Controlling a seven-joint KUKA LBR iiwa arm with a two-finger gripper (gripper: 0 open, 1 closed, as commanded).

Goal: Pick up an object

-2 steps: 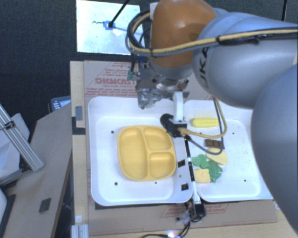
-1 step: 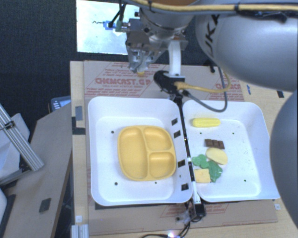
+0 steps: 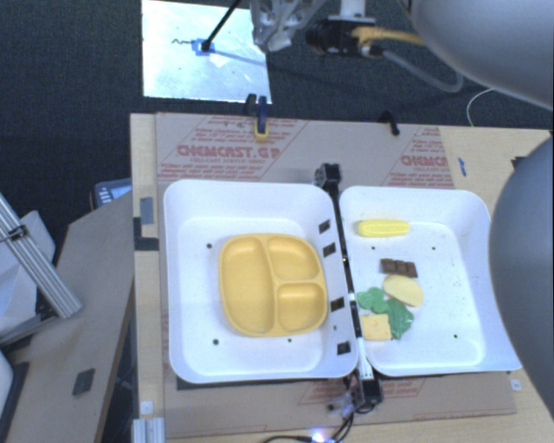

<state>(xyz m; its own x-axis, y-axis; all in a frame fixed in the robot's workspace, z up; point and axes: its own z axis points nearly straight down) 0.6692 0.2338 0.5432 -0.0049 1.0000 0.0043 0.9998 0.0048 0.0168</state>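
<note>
While the gripper (image 3: pixel 279 26) hangs at the top edge of the camera view, well beyond the far rim of both bins and above a pale sheet lying past the tabletop (image 3: pixel 147 260), it is too blurred and cropped to tell how it is set, and nothing shows in its grasp. The left bin (image 3: pixel 195 216) holds a yellow divided tray (image 3: pixel 271 285) with three compartments, lying flat near the bin's middle. The right bin (image 3: pixel 459 337) holds the small things to pick. A yellow banana-like piece (image 3: pixel 383 228) lies near its far wall. Closer to the camera, a brown chocolate bar (image 3: pixel 399 268) lies just beside a pale yellow slice (image 3: pixel 404 290). Below them, a green leafy piece (image 3: pixel 387 309) touches a small yellow square (image 3: pixel 376 327). The grey arm (image 3: pixel 485 43) crosses the upper right of the view.
</note>
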